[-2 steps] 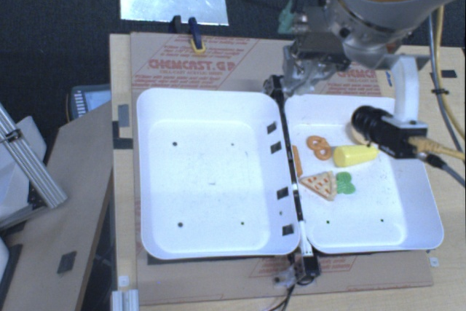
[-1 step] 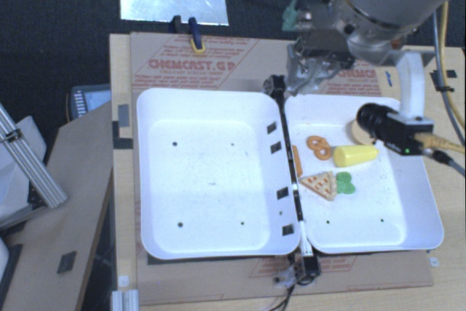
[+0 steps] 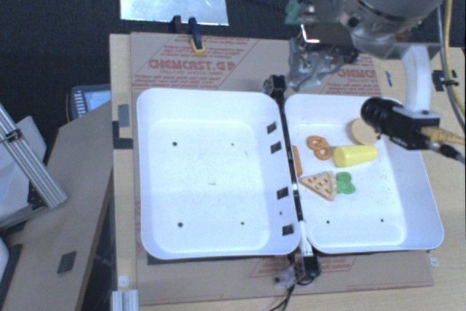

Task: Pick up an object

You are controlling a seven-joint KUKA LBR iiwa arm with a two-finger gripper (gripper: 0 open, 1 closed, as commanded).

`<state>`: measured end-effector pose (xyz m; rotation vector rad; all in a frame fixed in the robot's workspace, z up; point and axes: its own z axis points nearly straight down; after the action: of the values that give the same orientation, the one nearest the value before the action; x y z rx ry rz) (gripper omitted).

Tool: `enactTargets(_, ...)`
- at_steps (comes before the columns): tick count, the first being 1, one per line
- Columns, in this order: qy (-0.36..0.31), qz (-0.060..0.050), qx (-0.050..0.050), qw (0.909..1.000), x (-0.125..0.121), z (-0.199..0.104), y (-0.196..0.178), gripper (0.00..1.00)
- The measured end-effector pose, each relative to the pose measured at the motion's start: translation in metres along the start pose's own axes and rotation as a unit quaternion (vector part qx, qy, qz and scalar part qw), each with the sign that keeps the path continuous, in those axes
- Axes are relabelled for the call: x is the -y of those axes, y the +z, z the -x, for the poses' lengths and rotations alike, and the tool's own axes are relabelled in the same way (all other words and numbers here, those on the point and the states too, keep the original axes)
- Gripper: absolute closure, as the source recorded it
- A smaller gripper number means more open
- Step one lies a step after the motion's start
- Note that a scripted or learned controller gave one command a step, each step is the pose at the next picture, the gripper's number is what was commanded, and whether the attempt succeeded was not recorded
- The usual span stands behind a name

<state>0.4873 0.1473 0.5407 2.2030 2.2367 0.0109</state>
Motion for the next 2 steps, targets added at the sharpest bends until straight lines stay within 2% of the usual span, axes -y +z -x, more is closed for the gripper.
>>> enactTargets(1, 0.003, -0.002, 0.001, 1.0000, 0.0003, -0.0710, 0.0063, 1.00)
enactTargets(2, 0.005, -0.002, 0.001, 1.0000, -0.0001, -0.0676, 0.0060, 0.00)
